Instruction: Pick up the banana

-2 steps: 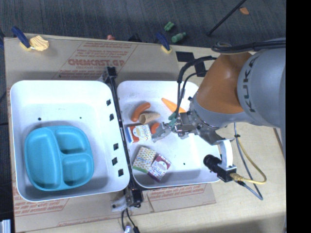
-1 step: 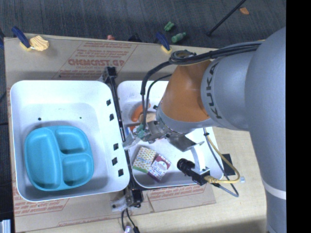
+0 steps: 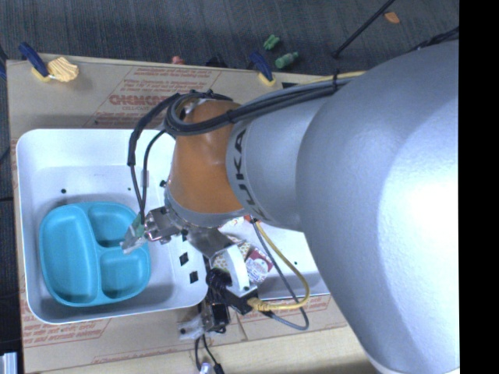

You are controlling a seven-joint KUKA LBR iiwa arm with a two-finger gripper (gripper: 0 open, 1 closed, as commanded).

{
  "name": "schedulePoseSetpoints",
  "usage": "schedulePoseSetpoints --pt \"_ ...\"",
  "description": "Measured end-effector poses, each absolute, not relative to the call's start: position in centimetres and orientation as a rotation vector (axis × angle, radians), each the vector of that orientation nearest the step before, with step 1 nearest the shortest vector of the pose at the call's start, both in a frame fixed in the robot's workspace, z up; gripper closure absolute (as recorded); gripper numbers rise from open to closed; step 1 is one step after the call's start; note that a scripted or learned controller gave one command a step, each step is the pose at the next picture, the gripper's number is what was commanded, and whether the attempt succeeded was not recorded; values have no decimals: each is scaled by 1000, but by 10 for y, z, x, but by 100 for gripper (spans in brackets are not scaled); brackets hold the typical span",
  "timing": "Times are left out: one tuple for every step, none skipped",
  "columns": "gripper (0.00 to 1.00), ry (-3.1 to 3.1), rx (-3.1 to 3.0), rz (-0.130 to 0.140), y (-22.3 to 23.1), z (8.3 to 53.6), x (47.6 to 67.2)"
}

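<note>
My gripper [image 3: 135,238] hangs low over the left bin [image 3: 47,158], at the right edge of a blue divided tray [image 3: 86,252] that lies in it. The gripper's tip sits above the ridge between the tray's two small right compartments. The grey arm with its orange band [image 3: 204,166] reaches in from the right and covers most of the right bin. What lies under the arm is hidden.
A small red and white packet [image 3: 254,268] shows under the wrist in the right bin. Black and yellow cables [image 3: 282,305] loop near the front edge of the bench. Blue clamps [image 3: 261,66] stand on the cardboard behind the bins.
</note>
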State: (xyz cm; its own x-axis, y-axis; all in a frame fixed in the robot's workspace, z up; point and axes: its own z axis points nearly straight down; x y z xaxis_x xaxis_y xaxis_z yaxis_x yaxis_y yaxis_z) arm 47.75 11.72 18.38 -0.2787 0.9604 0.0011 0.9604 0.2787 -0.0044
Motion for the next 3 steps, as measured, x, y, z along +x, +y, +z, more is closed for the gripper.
schedulePoseSetpoints --pt "0 -2602 -1760 3 42 246 531" --pt "0 -2709 -1584 4 -37 191 476" --pt "0 -2788 -1444 2 11 192 526"
